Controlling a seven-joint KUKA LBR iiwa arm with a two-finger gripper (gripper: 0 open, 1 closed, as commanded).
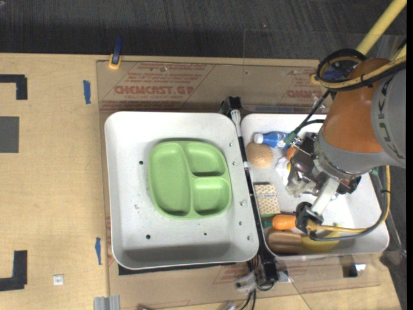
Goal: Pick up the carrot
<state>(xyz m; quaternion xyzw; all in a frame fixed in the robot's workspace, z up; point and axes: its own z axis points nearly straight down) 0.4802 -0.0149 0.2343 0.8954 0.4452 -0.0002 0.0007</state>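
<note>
Apparently the approach step is in hand: the gripper [298, 181] hangs over the middle of the right bin [362, 206], and nothing is seen held in it. Whether it is released or clenched I cannot tell from this slant.

The carrot [282, 223] lies on the bin floor near the near-left corner, close to the wall shared with the left bin [122, 173]. It sits just beside a brown roll [287, 241] on its near side, with a banana [321, 243] along the near edge and a waffle-patterned block [266, 199] on its far side. A beige round thing [260, 155] and a blue-and-white bottle [271, 138] lie toward the far-left corner. A green divided plate [169, 179] rests in the left bin.

By my judgement the next move calls for a shift toward the near-left corner and a descent straight over the carrot. The grasp should cross its short width, so that neither the roll nor the block is caught with it.

On the brown sheet [193, 76] behind the bins, red print reads "CHEMCAST GP"; the finer lines above it are too small to read. The bottle's label cannot be read.
</note>
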